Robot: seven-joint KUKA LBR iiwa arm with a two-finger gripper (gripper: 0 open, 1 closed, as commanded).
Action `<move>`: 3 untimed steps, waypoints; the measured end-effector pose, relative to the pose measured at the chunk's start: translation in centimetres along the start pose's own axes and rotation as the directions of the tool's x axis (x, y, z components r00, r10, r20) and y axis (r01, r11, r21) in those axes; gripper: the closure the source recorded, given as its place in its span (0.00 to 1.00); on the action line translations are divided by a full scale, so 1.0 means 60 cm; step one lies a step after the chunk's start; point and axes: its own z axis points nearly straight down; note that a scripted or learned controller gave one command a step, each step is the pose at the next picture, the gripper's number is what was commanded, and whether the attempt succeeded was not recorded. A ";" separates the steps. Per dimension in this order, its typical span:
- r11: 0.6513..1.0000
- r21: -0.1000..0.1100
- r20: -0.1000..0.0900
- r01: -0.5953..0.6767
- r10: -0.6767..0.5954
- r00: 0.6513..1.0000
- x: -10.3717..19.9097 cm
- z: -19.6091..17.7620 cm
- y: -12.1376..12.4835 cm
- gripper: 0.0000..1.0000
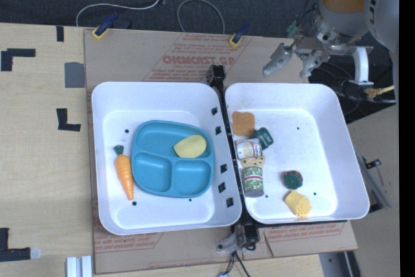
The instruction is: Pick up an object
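The gripper (293, 66) hangs high past the far rim of the right bin (327, 100), its two fingers spread apart and nothing between them. Nothing picked yet, by my reckoning. Below it, the choices: a brown bread slice (244, 123) and a small dark green piece (262, 137) by the left wall of that bin, a can (249, 150) and a bottle (253, 180) lying just nearer, and a green ball (292, 179) and a corn cob (298, 204) at the near right. In the left bin (104, 107) sit a blue divided plate (162, 172) bearing a yellow lemon-like piece (190, 146), and a carrot (124, 174). The ball or the corn looks the easiest, standing clear of the crowd: come straight down, fingers astride it, and close low.
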 end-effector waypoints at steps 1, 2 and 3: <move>1.000 0.008 0.000 -0.001 0.001 1.000 -0.001 0.151 -0.011 0.00; 1.000 0.008 -0.001 0.000 0.000 1.000 0.007 0.274 -0.047 0.00; 1.000 -0.005 0.001 -0.003 0.003 1.000 -0.015 0.322 -0.163 0.00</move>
